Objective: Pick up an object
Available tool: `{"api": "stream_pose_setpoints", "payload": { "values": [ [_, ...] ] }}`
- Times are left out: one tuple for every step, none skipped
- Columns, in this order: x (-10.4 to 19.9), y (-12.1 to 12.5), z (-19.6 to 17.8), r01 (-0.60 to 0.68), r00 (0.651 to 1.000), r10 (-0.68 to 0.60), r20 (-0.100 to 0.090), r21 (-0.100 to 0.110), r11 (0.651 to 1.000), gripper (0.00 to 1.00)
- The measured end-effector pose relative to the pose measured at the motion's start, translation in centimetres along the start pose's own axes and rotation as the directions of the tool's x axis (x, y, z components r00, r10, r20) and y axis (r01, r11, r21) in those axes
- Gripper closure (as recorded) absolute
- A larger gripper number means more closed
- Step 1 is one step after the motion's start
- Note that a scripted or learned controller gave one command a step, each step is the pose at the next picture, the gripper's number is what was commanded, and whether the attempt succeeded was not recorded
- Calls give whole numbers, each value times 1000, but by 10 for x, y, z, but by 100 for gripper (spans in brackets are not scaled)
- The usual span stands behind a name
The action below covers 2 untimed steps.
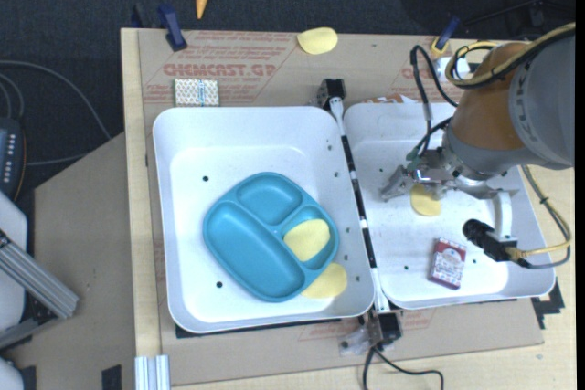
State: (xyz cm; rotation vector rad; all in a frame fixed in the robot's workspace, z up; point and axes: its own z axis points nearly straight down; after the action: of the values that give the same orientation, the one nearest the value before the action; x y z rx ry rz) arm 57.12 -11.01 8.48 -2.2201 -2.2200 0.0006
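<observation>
The camera view looks down on two white bins side by side. The left bin [174, 196] holds one blue tray [242, 242] with three parts. One yellow piece [309, 238] sits in a part of the tray, and one more yellow piece [326, 282] lies on the bin floor, touching the tray's lower right edge.

The arm [516, 110] reaches in from the right side of the frame, low over the right bin [393, 274]. Its gripper [413, 180] is near the middle of that bin, just above a yellow piece [426, 205]. I think it is there to grab that piece. I cannot tell how the gripper is set, or if it has the piece.

One small red box [448, 264] lies in the lower right, apart from the gripper. One more yellow piece [317, 40] rests on the bench at the top. That makes four yellow pieces.
</observation>
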Motion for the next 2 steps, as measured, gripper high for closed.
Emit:
{"api": "stream_pose_setpoints", "payload": {
  "values": [
    [5,-4,0,-1,1000,1,0,-1,1000,0],
    [4,-3,-11,-1,1000,1,3,-5,1000,100]
  ]
}}
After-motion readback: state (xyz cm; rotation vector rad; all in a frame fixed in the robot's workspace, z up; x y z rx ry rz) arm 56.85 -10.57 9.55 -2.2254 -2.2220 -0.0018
